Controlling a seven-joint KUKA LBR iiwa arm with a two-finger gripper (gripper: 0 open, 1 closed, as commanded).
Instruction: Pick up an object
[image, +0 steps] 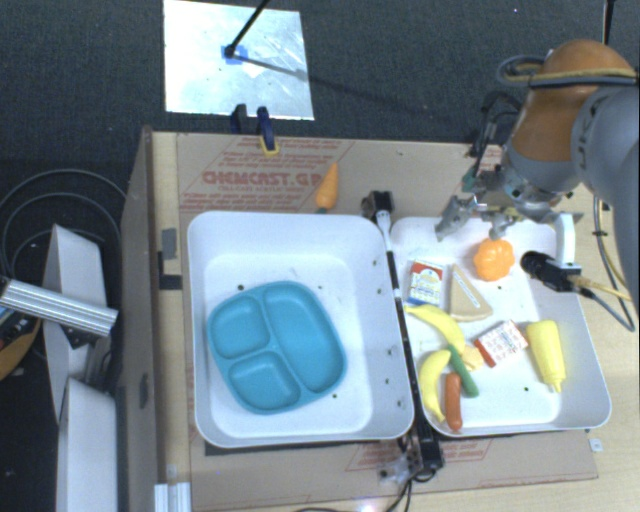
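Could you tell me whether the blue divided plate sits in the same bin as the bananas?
No, the blue divided plate lies in the left bin, while the bananas lie in the right bin.

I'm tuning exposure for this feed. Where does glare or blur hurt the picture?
Camera view: the silver sheet above the bench glares brightly; the white bin on the right looks washed out near its rim; the end effector is small and soft, so its details blur.

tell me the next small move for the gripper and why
Probably lower the gripper a little toward the orange fruit. It hangs over the right bin's far end with nothing between its fingers, and that fruit lies closest, just below it in the view.
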